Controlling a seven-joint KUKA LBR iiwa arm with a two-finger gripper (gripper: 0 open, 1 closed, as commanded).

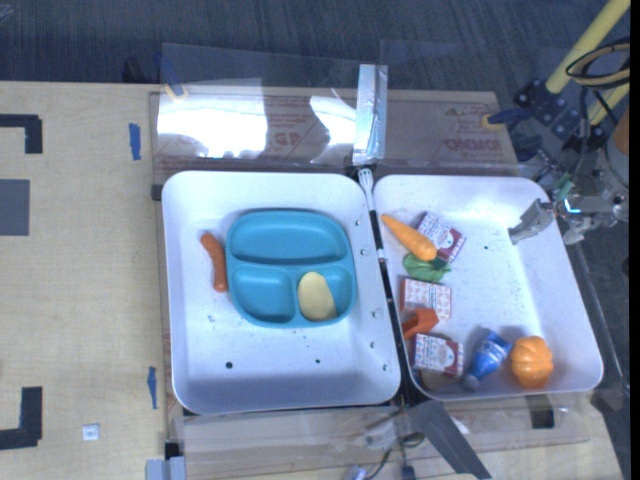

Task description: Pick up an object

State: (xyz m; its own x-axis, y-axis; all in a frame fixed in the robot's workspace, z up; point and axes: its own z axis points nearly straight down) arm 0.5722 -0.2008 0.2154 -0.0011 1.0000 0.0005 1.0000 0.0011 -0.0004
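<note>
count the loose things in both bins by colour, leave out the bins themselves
orange: 4, a sausage, a carrot, a small piece and a pumpkin
blue: 2, a plate and a can
yellow: 1, a potato
red and white: 3 packets
total: 10

The robot arm enters at the far right, about halfway down. Little of it shows: a cluster of grey and dark wrist parts with a small green-lit spot, partly cut off at the edge. From this cluster the claw (530,224) reaches leftward and slightly down, a short grey piece ending in a narrow tip. It hangs at the upper right, near the top of the arm's reach into the scene. The tip is too small and blurred to read in detail.
</note>
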